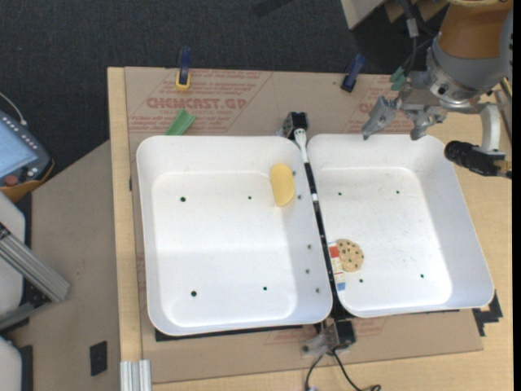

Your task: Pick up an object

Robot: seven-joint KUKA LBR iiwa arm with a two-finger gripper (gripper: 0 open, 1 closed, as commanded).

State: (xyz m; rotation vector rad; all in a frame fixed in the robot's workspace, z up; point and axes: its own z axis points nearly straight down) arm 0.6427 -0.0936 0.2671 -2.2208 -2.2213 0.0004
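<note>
arm enters from upper right, wrist pointing down; gripper (404, 122) hangs over the right bin's (456, 218) far rim, fingers spread apart, nothing between them.

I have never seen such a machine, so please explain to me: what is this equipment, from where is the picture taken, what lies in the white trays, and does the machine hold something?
This is one robot arm, grey with an orange band, reaching in from the right. At its end is a gripper with two fingers; they stand apart, above the far edge of the right bin, with nothing between them. One fixed camera looks down at a slant on the bench. The left bin holds a yellow oval object near its right wall. The right bin holds a small cookie-like object with dark spots, near its left wall.
</note>
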